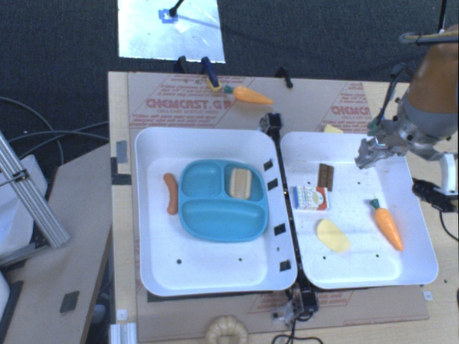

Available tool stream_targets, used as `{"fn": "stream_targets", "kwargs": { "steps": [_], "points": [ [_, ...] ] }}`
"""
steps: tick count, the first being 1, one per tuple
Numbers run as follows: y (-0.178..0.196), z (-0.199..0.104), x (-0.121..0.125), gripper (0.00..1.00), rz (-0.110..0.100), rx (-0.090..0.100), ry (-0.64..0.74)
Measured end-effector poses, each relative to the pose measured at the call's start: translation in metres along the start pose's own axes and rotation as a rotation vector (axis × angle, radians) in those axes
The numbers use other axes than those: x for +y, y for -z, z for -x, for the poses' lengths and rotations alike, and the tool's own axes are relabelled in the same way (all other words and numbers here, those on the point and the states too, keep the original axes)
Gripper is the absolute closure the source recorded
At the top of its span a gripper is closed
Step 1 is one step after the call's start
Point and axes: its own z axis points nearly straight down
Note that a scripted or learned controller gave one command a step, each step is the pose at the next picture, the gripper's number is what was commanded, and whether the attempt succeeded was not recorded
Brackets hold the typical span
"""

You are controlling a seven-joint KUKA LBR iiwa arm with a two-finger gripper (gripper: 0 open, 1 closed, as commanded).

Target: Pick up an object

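At the near edge of the bench [179,314], a pale ring-shaped item [227,330] lies on the brown board just in front of the two bins, beside a tangle of wires at the seam between them. The left bin [161,264] has bare white floor along its near side; farther in, a blue divided plate [219,199] sits near its middle with a tan slice of bread [240,184] in the upper right compartment, and a sausage [171,193] lies just left of the plate, apart from it. The right bin [358,267] is also open along its near rim; a yellow chip-like piece [333,236] lies toward its near left, an orange carrot [387,225] toward its right wall, a small printed carton [310,198] next to the dividing edge, and a brown chocolate bar [325,177] just beyond the carton. The gripper [367,153] hovers over the far part of the right bin, right of the chocolate bar and well apart from the carrot, with nothing between its fingers; how wide they stand cannot be told. A yellow scrap [333,129] peeks over the far rim. Beyond the bins, a second carrot [249,95] rests on the board, near a blue clip [210,73], and farther off a shiny grey sheet [170,20] lies on dark carpet [323,20].
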Motion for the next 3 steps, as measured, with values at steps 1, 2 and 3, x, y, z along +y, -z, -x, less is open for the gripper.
{"fn": "stream_targets", "kwargs": {
  "steps": [1,2,3],
  "points": [
    [-0.006,-0.051,0.002,1.0,-0.001,0.0,0.0],
    [-0.007,-0.101,-0.016,1.0,-0.002,0.001,-0.001],
    [0.006,-0.163,-0.022,1.0,0.001,0.002,0.001]
  ]
}}
